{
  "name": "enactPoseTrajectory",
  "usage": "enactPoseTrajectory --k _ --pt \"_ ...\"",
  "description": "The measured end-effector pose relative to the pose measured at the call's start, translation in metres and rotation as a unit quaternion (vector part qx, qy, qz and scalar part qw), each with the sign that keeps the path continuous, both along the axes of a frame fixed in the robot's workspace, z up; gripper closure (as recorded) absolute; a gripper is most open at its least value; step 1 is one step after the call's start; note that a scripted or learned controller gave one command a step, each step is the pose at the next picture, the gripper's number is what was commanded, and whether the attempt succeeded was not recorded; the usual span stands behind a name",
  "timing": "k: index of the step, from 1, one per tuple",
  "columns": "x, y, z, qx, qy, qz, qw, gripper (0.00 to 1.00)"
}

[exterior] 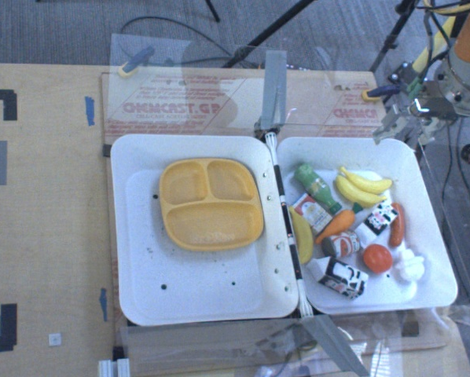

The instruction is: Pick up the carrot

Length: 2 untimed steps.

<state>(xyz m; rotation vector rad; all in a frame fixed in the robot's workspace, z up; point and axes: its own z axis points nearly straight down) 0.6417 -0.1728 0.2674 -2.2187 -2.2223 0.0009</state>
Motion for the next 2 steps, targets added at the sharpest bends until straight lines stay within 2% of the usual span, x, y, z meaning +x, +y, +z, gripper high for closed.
enactPoseTrajectory --k 1,2 --pt "0.000 0.000 0.000 0.0000 0.000 0.000 1.0000 0.00" --pt "-0.030 0.022 -0.104 0.0001 0.000 0.082 0.9967 0.00"
